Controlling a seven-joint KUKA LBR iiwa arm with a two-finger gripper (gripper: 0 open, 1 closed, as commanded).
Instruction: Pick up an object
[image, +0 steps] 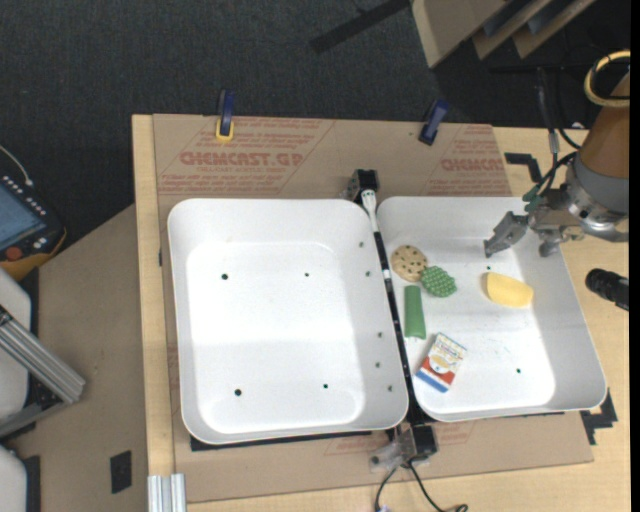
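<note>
Claw (522, 233) spread wide, holding nothing, above right bin (570, 370). Yellow lemon-shaped piece (509, 290) lies just below it (not touching). Cookie (407, 262) near bin's left wall.

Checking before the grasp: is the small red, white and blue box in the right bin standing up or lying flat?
Lying flat. The box shows its broad printed face to the camera, resting on the right bin floor.

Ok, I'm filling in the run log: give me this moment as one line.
gripper: open, above right bin, holding nothing | nearest: yellow object | also in bin: cookie, green stick, small packet
</note>
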